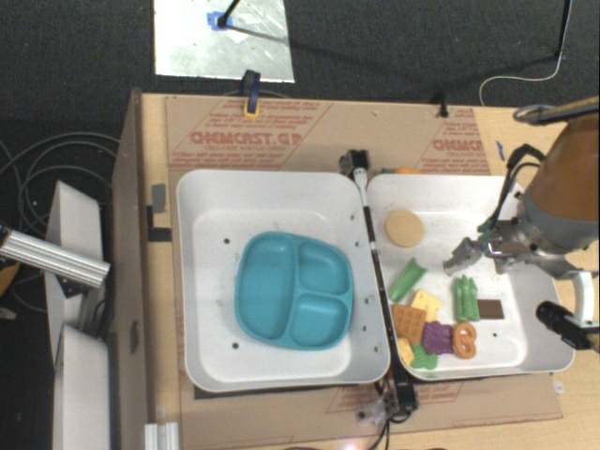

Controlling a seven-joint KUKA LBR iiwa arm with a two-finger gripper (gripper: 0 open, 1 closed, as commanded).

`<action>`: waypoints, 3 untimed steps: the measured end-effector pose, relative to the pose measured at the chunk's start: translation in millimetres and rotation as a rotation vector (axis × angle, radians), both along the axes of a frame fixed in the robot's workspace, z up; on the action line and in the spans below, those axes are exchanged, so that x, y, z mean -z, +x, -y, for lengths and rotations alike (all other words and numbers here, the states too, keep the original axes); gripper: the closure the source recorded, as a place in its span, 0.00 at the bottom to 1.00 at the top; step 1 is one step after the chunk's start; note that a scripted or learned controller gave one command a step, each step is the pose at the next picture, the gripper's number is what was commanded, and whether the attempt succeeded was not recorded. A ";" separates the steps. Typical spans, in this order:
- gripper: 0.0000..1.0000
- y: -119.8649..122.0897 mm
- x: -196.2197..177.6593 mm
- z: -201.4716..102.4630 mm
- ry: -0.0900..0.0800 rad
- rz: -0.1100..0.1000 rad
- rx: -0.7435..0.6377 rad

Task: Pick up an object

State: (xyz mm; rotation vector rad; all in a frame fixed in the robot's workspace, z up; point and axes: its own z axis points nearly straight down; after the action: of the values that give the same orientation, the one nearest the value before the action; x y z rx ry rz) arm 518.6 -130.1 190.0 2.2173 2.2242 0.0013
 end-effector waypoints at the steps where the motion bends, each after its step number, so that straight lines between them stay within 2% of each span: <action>1: 0.00 30.8 109.7 -42.1 0.003 0.002 -0.004; 2: 0.00 84.6 104.4 -15.1 -0.002 0.006 -0.003; 3: 0.00 154.2 103.3 13.6 -0.003 0.009 -0.003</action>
State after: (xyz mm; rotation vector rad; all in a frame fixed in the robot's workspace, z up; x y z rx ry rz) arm 672.7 -143.7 86.7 2.2072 2.2218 0.0086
